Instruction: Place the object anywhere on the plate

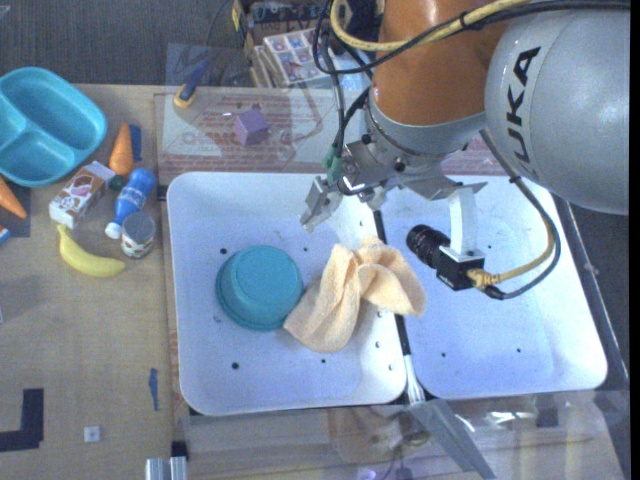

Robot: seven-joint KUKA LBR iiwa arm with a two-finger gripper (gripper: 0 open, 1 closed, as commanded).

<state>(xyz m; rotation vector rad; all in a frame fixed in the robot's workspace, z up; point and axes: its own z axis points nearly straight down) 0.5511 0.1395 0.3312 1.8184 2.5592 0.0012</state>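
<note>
Under me lies a pale wooden bench [90, 368], and on it sit two shallow white bins: the left bin [200, 368] and the right bin [530, 358] touch along their inner rims. Off to the left of the bins I see a blue divided dish [45, 123], a carrot [121, 150], a small carton [80, 193], a blue bottle [130, 203], a jar [138, 234] and a banana [88, 256]. Behind the bins a clear sheet [240, 128] carries a purple cube [252, 125]. Beyond the bench's far edge the floor [100, 18] is dark grey. Light is even and soft.
</note>
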